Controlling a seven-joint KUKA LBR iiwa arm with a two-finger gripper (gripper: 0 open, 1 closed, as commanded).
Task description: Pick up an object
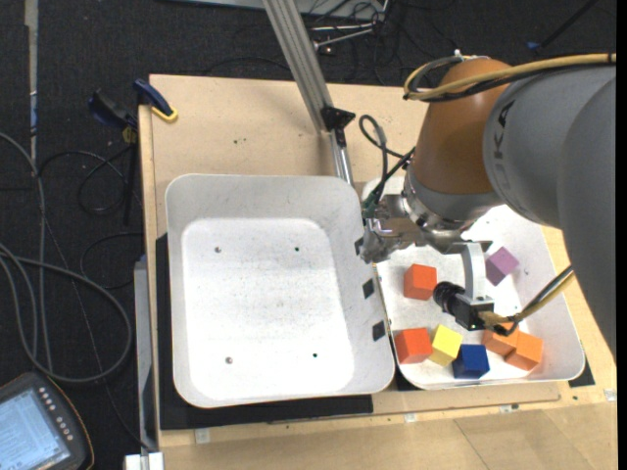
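Approach step, by my read. Gripper (375, 235) sits at the 10 o'clock edge of the right bin (549, 292); can't tell how open it is or whether it's loaded. The nearest orange cube (420, 281) lies loose at the gripper's 5 o'clock. Next move: centre over the cube, descend, close.

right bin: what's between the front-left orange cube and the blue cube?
A yellow cube sits between the orange cube and the blue cube, close against both, as the camera view shows.
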